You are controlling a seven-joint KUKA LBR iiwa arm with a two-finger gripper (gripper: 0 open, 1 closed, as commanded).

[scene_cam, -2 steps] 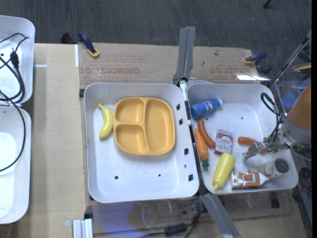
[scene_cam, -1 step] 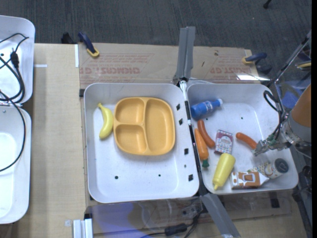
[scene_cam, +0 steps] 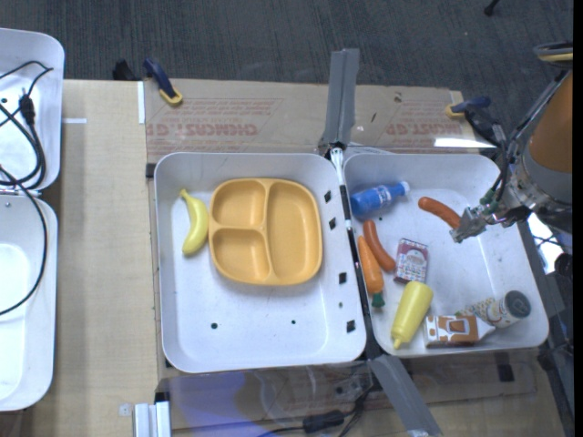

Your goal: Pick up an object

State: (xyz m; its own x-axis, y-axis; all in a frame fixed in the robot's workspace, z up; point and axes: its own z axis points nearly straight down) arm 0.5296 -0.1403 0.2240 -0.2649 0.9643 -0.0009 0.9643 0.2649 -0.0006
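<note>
In the right bin (scene_cam: 510,271), the sausage (scene_cam: 440,211) is seen just beside the pincer (scene_cam: 466,226), whose state cannot be told; it is judged light, smooth and slippery, best gripped across its middle.

Orange sausage (scene_cam: 440,211) lies loose in right bin (scene_cam: 510,271)
</note>
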